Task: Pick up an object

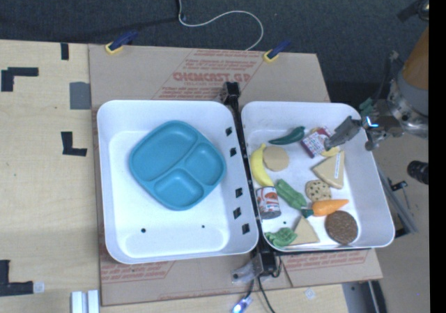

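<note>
Toy food (306, 193) crowding right bin (380, 228)

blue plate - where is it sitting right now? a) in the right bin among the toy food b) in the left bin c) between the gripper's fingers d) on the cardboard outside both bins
b: the blue plate, a three-compartment one, lies flat on the floor of the left bin, while the toy food such as the banana and carrot is in the right bin.
</note>
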`<state>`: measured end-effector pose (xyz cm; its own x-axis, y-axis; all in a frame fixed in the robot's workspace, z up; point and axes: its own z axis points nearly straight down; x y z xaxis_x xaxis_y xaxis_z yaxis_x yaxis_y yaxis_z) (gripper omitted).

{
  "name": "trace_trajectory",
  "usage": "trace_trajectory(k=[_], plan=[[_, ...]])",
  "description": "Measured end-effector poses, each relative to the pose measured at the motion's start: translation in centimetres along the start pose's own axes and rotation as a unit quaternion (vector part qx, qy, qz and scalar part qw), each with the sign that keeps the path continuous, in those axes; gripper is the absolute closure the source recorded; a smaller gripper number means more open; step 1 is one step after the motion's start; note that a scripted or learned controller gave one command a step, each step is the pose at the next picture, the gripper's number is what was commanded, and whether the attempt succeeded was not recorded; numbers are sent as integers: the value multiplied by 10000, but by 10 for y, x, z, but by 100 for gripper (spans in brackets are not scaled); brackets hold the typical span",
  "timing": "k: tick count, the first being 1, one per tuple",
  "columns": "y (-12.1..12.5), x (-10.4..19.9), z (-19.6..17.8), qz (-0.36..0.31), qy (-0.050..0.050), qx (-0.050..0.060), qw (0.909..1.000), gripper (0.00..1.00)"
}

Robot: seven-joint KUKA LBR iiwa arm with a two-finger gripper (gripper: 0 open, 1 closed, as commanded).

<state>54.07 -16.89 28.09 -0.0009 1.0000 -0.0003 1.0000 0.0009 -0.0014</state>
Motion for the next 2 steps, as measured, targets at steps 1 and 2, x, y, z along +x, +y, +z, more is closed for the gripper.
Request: trace_trajectory(k=[1, 2], plan=[[-60, 35, -21, -9, 13, 9, 10000, 0], [-57, 34, -29, -8, 4, 5, 10000, 100]])
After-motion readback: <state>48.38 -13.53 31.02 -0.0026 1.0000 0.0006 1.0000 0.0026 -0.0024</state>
